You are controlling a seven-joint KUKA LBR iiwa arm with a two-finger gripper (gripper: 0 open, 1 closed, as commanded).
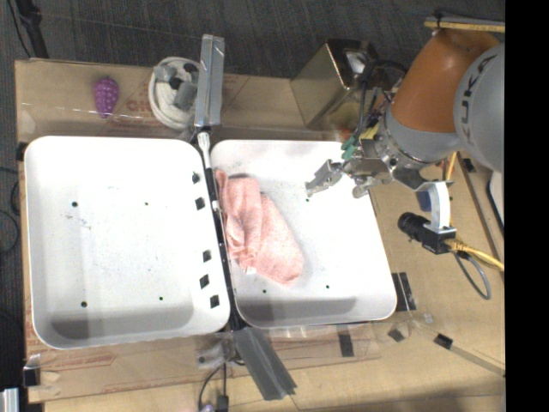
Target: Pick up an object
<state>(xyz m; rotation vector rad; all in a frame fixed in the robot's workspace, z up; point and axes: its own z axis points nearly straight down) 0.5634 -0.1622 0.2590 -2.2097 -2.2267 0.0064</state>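
In the camera view, the crumpled pink cloth (257, 227) lies in the right-hand shallow white bin (360, 256), against its left wall, centre of frame. The two-finger metal gripper (341, 177) hangs upper right of it, well apart, nothing between its fingers. My advice: travel left and down-frame, then descend onto the cloth's thickest fold. Whether the fingers are spread or closed, I cannot tell; cables clutter the wrist.
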